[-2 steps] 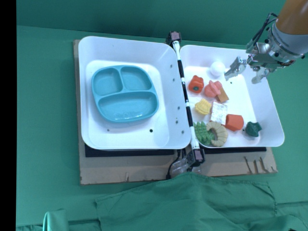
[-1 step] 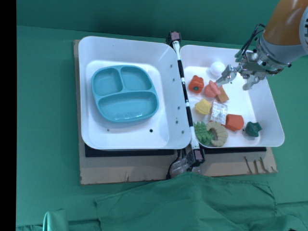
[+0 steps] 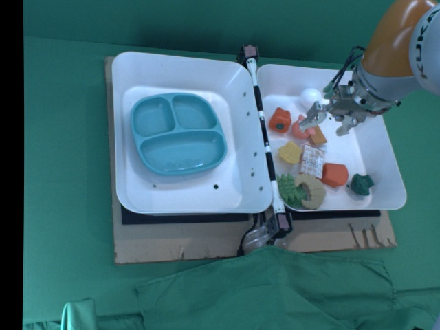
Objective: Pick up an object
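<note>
Jaws over right bin, fingers spread apart, nothing between them. Just below: salmon-pink toy and small orange block. Orange pepper to their left, white ball near the bin's far side. Left bin has a teal divided plate. Bins sit on green table.

Two white bins sit on a green bench; the left one carries a teal divided plate. The right one carries an orange pepper, a yellow block, an orange block and a dark green piece.
</note>
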### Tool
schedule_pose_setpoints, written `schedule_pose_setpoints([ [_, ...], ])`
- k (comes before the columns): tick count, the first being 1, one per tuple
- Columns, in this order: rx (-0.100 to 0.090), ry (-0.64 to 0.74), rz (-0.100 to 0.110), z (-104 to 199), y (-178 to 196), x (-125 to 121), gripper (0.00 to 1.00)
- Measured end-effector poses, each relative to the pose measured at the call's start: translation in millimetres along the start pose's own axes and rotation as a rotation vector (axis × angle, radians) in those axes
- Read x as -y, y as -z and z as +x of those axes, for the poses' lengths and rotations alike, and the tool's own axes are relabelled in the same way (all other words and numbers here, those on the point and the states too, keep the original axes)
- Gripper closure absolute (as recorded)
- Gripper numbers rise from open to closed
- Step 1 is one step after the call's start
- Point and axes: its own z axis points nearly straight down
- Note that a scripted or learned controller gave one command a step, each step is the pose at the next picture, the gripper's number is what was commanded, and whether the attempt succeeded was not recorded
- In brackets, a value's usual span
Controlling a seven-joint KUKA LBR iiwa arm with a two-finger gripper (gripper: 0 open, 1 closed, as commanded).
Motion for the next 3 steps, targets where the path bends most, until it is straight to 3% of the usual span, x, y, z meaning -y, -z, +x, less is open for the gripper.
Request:
schedule_pose_setpoints([
  [1,0.000,0.000,0.002,-2.8,-54.5,-9.4,0.00],
  [2,0.000,0.001,-0.009,-4.1,-58.3,-12.1,0.00],
  [3,0.003,-0.002,-0.021,-5.3,-44.0,-14.5,1.00],
])
